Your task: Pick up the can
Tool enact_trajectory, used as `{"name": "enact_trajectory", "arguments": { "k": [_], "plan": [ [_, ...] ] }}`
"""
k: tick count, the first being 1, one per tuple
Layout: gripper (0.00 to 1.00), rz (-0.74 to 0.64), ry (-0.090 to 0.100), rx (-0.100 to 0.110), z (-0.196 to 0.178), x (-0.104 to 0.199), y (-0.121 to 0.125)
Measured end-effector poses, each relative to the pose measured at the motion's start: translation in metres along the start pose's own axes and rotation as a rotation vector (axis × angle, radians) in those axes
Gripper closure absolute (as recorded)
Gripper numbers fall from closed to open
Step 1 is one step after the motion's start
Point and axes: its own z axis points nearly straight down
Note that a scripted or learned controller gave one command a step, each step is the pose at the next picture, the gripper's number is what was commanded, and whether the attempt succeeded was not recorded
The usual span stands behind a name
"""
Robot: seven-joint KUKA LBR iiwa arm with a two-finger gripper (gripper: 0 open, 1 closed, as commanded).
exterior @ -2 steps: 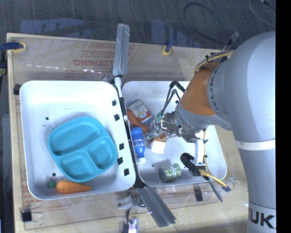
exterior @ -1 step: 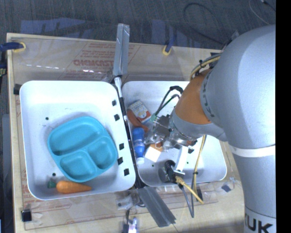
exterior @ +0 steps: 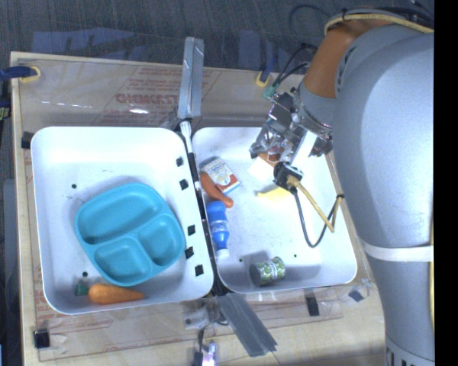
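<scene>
The can (exterior: 268,271) is lying on its side near the front edge of the right bin (exterior: 328,261), its silvery round end facing left and its body wearing a green, patterned label. It is sitting alone on the white floor, apart from everything else. Just to its upper left, a blue bottle (exterior: 217,230) with a white cap is lying along the bin's left wall, and above that an orange carrot-like piece (exterior: 214,189) is resting against a small white and red packet (exterior: 219,171). A yellow object (exterior: 272,193) is lying further back near the middle of the bin. The gripper (exterior: 269,152) is hovering over the bin's far part, well apart from the can; whether it is open or closed cannot be told. In the left bin (exterior: 53,174), a blue divided tray (exterior: 128,232) is sitting tilted, with a carrot (exterior: 114,293) lying at the front.
</scene>
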Motion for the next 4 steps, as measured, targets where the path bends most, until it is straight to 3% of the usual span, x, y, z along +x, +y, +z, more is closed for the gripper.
{"name": "enact_trajectory", "arguments": {
  "k": [1, 2, 3, 4],
  "plan": [
    [1.00, 0.051, -0.002, 0.003, 0.015, 0.006, -0.046],
    [1.00, 0.118, -0.001, 0.003, 0.076, -0.057, -0.066],
    [1.00, 0.297, 0.000, 0.000, 0.039, -0.064, -0.083],
    [1.00, 0.444, 0.000, 0.003, 0.064, -0.072, -0.105]
  ]
}}
